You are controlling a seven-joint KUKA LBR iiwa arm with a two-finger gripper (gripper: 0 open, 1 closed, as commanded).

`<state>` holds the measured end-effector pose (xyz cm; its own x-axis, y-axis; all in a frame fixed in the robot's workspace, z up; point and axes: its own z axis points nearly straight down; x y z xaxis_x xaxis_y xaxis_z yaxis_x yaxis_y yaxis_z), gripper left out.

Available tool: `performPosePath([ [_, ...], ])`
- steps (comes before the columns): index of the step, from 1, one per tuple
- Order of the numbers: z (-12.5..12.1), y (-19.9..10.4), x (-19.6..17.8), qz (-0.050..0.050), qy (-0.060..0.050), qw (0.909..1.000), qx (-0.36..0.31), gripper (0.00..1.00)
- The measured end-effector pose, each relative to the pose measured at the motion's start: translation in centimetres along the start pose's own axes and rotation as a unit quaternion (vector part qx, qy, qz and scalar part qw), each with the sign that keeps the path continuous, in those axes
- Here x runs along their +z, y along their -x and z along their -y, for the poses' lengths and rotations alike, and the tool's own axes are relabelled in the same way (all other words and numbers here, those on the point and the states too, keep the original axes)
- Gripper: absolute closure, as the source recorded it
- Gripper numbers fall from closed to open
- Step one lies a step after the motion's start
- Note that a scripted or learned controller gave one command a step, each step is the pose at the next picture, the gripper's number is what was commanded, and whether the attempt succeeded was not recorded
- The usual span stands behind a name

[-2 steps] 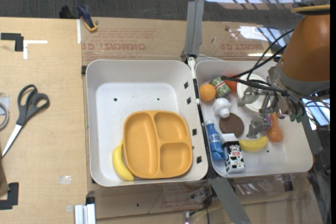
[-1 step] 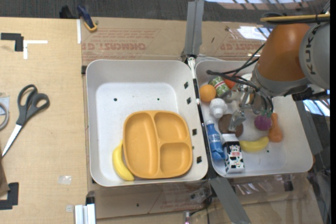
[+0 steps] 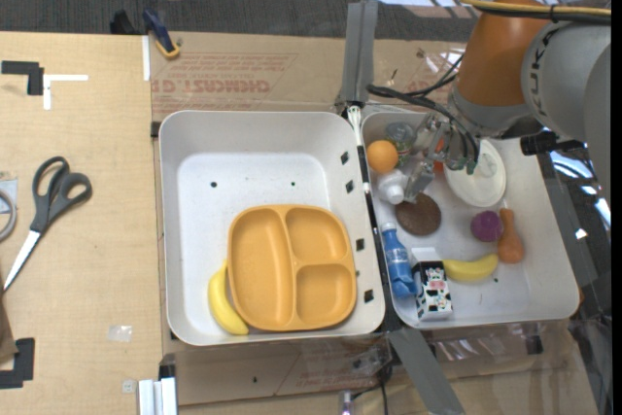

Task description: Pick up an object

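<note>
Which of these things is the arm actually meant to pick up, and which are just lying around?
Part of the job, in the right bin under the end effector: orange ball, brown disc, purple piece, small banana, blue bottle, white dish.

Lying about: scissors, yellow divided plate, blue clamp.

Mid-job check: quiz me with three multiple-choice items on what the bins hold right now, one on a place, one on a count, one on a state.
1. Where is the orange ball?
A. left bin
B. right bin
C. bench

2. How many bananas are there?
A. one
B. two
C. four

3. How does the yellow divided tray lie?
A. open side up
B. flipped over
C. on edge

Answers: B, it lies near the gripper; B, the one beside the tray and the right bin's; A, its compartments show.
</note>
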<state>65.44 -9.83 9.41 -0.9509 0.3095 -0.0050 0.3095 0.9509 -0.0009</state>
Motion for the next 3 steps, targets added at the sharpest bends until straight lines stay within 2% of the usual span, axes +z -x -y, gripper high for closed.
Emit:
performPosePath([
  [1, -0.1, 0.2, -1.2, 0.003, 0.0, 1.0, -0.001, 1.0],
  [2, -5.2, -2.1, -10.0, 0.001, 0.001, 1.0, -0.008, 1.0],
  [3, -3.9, -2.6, -18.9, 0.0, 0.0, 0.9973, 0.074, 1.0],
])
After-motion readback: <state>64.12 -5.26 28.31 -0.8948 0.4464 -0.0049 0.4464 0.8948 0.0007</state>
